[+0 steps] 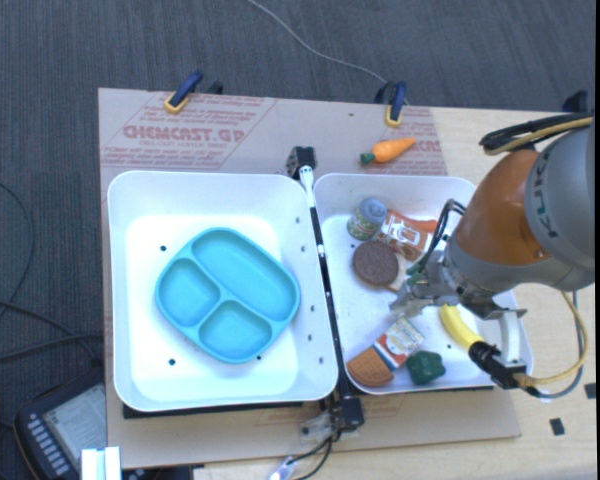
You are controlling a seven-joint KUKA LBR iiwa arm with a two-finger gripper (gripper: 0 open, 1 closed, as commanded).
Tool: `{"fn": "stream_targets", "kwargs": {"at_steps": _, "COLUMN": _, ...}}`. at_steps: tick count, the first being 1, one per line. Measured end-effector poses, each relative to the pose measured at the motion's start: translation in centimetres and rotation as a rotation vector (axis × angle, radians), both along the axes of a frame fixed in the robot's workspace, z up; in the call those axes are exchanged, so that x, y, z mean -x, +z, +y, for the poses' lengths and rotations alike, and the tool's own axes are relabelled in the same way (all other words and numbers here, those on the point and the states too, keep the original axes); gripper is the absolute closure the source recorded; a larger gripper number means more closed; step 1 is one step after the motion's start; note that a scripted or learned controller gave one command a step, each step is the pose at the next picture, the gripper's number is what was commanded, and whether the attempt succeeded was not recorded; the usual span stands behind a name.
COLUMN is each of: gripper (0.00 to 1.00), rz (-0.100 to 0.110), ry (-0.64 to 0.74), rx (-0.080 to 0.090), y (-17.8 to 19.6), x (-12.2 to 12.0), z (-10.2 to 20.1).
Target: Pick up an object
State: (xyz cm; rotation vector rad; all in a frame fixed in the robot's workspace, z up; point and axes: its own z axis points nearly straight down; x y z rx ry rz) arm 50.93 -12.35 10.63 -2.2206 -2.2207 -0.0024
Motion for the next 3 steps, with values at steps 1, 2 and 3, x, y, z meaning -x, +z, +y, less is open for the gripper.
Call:
{"fn": "stream_targets", "kwargs": {"at_steps": 1, "gripper": 0.0, "rz": 0.001, "ry": 0.0, "rx": 0.0, "y": 0.0, "x": 0.0, "z": 0.0}}
{"fn": "stream_targets", "kwargs": {"at_steps": 2, "gripper": 0.0, "rz": -0.013, "ry": -0.003, "rx": 0.01, "y": -1.8, "x": 2.2, "z": 2.2}}
{"fn": "stream_targets", "kwargs": {"at_steps": 3, "gripper": 1.0, "rz": -0.013, "ry": -0.003, "rx": 0.008, "y": -0.8, "x": 2.2, "z": 2.2}}
